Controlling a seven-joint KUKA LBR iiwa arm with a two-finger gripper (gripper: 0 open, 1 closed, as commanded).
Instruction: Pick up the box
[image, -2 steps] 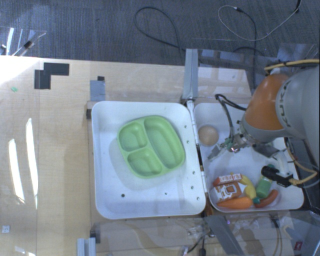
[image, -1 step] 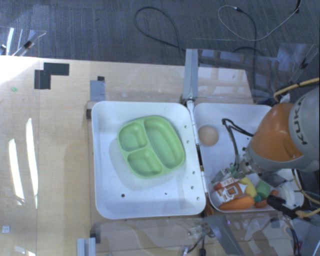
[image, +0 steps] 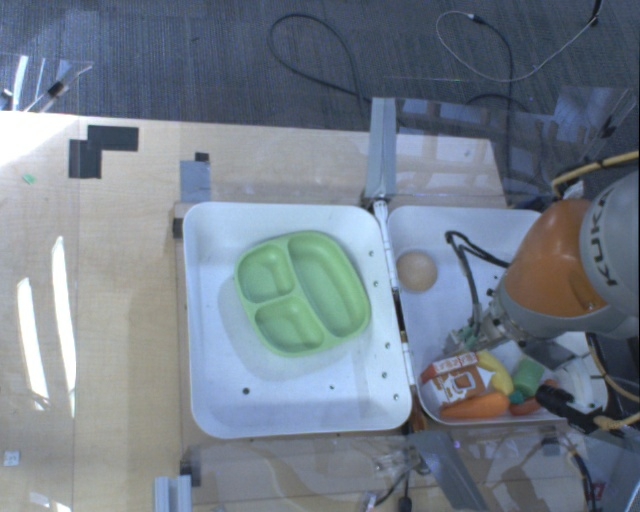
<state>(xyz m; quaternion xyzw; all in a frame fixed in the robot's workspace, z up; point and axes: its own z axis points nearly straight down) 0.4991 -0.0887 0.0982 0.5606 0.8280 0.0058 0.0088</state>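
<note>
The box (image: 462, 379) lies in the lower part of the right bin (image: 450, 235), toward the lower right of the frame. It is a small carton printed in red, orange and white, lying flat with a broad face up. It is crowded: a carrot (image: 476, 406) lies against its lower edge, a yellow toy (image: 497, 370) sits just to its right, and a green block (image: 528, 376) lies just beyond that. A pale round ball (image: 416, 271) rests well apart from it, higher in the same bin.

The arm (image: 560, 270) reaches in from the right, its orange band hanging over the right bin. The end effector (image: 478, 332) sits just above the box's upper edge; whether it is spread or pressed together cannot be told from this angle, and nothing is visibly pinched in it.

The left bin (image: 205, 330) holds a green divided plate (image: 302, 292), which plays no part here.

The box looks light and probably thin-walled, so it may dent under a hard squeeze, and its printed surface may be slick. A hold across its narrower sides, near the middle, seems safest; the neighbours pressed against it leave little room, so they could be nudged or caught along with it.
</note>
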